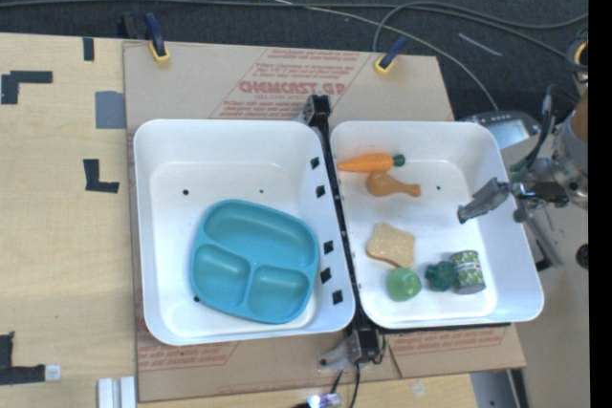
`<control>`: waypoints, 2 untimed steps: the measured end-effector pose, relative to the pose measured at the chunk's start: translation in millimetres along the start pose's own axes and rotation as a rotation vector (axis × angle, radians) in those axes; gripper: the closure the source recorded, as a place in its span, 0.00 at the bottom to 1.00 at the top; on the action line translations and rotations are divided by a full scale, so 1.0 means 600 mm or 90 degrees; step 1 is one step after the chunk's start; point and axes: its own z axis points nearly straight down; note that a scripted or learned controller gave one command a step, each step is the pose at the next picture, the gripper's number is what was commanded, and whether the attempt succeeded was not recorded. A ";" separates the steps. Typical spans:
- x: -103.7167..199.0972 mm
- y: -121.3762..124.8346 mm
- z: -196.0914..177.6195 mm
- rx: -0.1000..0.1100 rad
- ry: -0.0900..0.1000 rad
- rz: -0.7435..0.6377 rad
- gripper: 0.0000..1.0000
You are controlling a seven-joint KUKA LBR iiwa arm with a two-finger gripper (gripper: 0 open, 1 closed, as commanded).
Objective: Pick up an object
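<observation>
The right bin [507, 301] holds several small items. An orange carrot [368, 163] lies near its far left corner, and a brown drumstick-shaped piece [390, 185] sits just in front of it. Nearer the front are a slice of bread [391, 246], a green ball [404, 283], a dark green broccoli-like piece [440, 275] and a small can [466, 270]. My gripper [486, 199] reaches in over the bin's right wall, above bare floor. It is right of the drumstick and behind the can, and nothing shows in it.
The left bin [153, 205] holds a blue divided plate [254, 260]. A black divider [330, 205] runs between the bins. Both bins rest on a cardboard sheet [287, 81] held by two clamps. Cables cross the dark floor behind.
</observation>
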 end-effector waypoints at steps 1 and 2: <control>0.002 0.015 0.096 0.003 0.000 0.000 0.00; 0.020 0.009 0.187 0.003 0.001 0.000 0.00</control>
